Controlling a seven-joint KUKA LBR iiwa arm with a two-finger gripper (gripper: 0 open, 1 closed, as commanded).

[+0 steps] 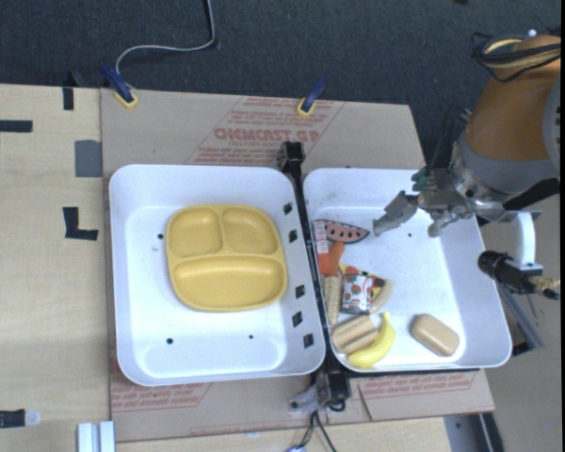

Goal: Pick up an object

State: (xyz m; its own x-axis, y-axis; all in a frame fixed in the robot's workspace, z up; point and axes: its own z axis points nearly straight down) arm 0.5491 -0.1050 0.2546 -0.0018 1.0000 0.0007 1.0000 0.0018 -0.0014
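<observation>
- Hovering over the right bin (471,281) at centre-right of the frame, the gripper (416,222) has its fingers spread, holding nothing.
- Toy foods lie lower left in that bin: curved yellow banana (377,344), smooth tan bread roll (434,334).
- A three-section yellow plate (227,256) rests in the left bin (132,281).

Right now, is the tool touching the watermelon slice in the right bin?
Apart. The camera view shows bare white bin floor between the tool and the watermelon slice, which lies to its left near the divider.

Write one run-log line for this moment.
gripper: open, above right bin | holding: nothing | banana: untouched | yellow tray: left bin
</observation>
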